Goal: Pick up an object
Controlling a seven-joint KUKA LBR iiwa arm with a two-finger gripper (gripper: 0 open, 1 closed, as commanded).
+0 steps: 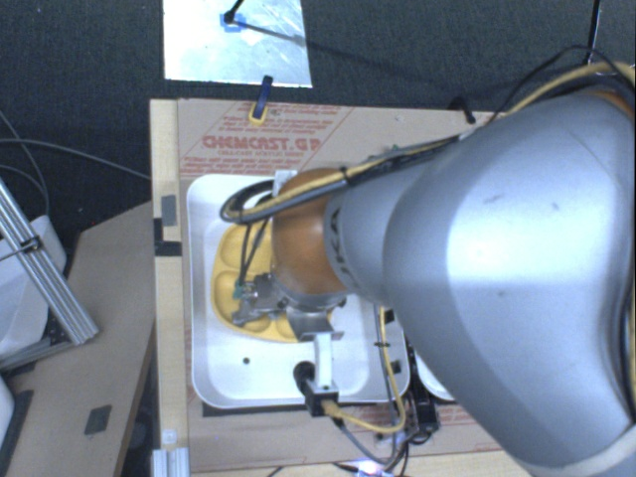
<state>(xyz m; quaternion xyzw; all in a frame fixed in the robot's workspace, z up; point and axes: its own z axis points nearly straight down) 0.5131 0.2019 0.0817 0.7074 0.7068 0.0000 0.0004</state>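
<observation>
Arm down in the left bin, reaching for the yellow object

The big grey arm (497, 266) sweeps in over the bench (119, 266) and covers most of the white bin (204, 296), its orange band (303, 246) sitting right above the bin's middle; below that band the tool (260, 301) hangs over the yellow object (231, 266), which lies in the bin's left half, just beside its left wall; whether the tool is released or clenched I cannot tell, the wrist hides it; the object peeks out left of the tool and looks to run on under it; to do this well, I'd say centre on the yellow body, descend straight, close squarely across it, and lift clear of the bin wall and the trailing cables (248, 207).
</observation>
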